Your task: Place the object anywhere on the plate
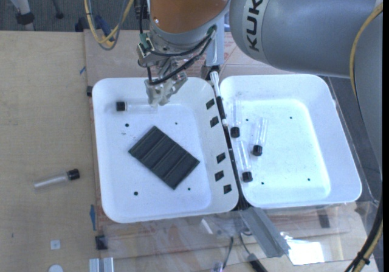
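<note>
A dark grey ribbed plate [164, 156] lies flat in the left bin [109, 198], turned at a slant. A clear tube with a black cap [120, 106] rests on the bin floor near the back left, its clear body running right toward the gripper. My gripper [159, 95] hangs low over the back of the left bin, its tip at the tube's clear end and behind the plate. Whether it touches the tube is hidden by the gripper body.
The right bin [340, 185] holds several clear tubes with black caps [257, 149]. Another capped tube [56, 179] lies on the wooden bench left of the bins. The arm's orange band and grey link fill the top right.
</note>
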Controlling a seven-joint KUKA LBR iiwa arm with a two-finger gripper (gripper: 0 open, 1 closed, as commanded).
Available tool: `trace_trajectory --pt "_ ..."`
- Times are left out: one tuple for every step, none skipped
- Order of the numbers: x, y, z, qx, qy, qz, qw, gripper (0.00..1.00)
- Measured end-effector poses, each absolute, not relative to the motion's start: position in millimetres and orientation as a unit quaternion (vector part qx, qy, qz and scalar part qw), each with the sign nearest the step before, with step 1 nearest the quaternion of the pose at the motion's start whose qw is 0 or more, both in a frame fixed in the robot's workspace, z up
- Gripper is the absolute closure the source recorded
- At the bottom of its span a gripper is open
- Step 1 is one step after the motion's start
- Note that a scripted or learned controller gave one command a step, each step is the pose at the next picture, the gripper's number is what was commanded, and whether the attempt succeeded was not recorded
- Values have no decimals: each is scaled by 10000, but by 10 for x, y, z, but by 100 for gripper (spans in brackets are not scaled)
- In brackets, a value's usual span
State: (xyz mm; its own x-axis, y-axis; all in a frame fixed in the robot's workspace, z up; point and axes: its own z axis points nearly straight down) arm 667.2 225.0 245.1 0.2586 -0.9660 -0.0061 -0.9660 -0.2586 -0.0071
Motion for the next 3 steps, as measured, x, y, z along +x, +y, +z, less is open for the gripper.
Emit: trace_trajectory --pt "6665 2262 2431 -9048 4258 3 39 100" --pt "6664 2262 2436 -9680 2510 0 38 100" --pt "6660 2262 2360 -9948 1013 1 32 100"
